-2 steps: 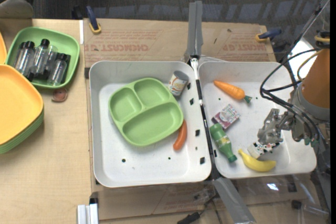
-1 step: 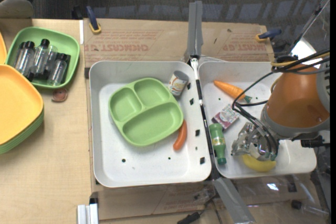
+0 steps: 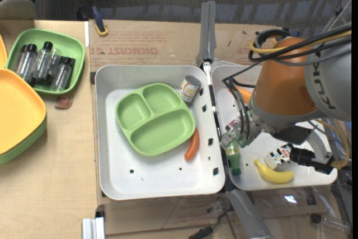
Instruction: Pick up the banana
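A: Where does the gripper (image 3: 238, 134) sit?

B: Low in the right bin (image 3: 313, 179), at that bin's left side, just under the arm's orange band (image 3: 282, 89). The wrist hides most of it — whether it is open or closed cannot be told, and nothing can be seen held in it.

A: And what lies closest to it?

B: A small green bottle (image 3: 233, 158) lies just below it, close against the bin's left wall. Whether the 2 touch cannot be told.

A: The banana?

B: The banana (image 3: 273, 172) lies flat on the floor of the right bin, near the front edge, to the right of the green bottle and apart from the gripper. A small black-and-white object (image 3: 278, 156) rests just above it, very near or touching — too small to identify.

A: What about the other bin?

B: The left bin (image 3: 106, 137) holds a green divided plate (image 3: 155, 118) with 3 compartments, tilted across the middle. An orange carrot-like piece (image 3: 192, 144) lies against the plate's lower right rim, and a small cup (image 3: 189, 88) lies on its side near the plate's upper right corner.

A: Outside the bins?

B: On the bench to the left, a green square tray (image 3: 75, 56) carries several dark-capped vials (image 3: 43, 64), next to a stack of orange plates (image 3: 19, 115).
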Robot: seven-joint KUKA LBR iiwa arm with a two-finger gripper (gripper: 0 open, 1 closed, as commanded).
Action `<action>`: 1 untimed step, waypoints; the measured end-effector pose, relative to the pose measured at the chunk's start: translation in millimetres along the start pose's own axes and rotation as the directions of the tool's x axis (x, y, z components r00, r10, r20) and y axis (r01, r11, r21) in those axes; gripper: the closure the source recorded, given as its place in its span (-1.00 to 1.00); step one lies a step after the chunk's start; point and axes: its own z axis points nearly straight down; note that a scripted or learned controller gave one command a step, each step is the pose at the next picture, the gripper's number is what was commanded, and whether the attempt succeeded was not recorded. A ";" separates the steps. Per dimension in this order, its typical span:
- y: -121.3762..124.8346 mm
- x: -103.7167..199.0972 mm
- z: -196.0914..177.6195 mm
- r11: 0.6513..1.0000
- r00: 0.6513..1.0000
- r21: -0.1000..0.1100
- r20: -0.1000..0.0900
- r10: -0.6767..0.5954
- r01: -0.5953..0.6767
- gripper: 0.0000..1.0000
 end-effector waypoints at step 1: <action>-46.3 -55.5 -22.5 0.961 0.961 -0.001 0.001 -0.275 0.275 1.00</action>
